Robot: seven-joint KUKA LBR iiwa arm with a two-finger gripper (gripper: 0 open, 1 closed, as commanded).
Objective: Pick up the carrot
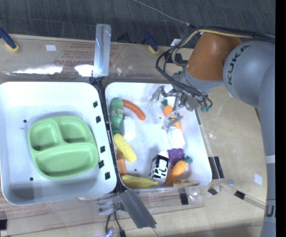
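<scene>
The gripper (173, 107) hangs over the right bin (202, 137) near its 1 o'clock corner, metal fingers pointing down; whether they are spread or pressed together I cannot tell. A small carrot (169, 109) with a green top lies right under them, with a second orange piece (174, 120) just at its 5 o'clock. At 9 o'clock from the gripper lie a hot dog (134, 109) and a green cucumber (116, 113). Toward 7 o'clock sits a corn cob (124, 147). Near the bin's 6 o'clock edge are a banana (139, 181), a black-and-white carton (159, 168), purple grapes (177, 155) and another carrot-like piece (178, 169). The left bin (14, 102) holds a green divided plate (62, 145).
</scene>
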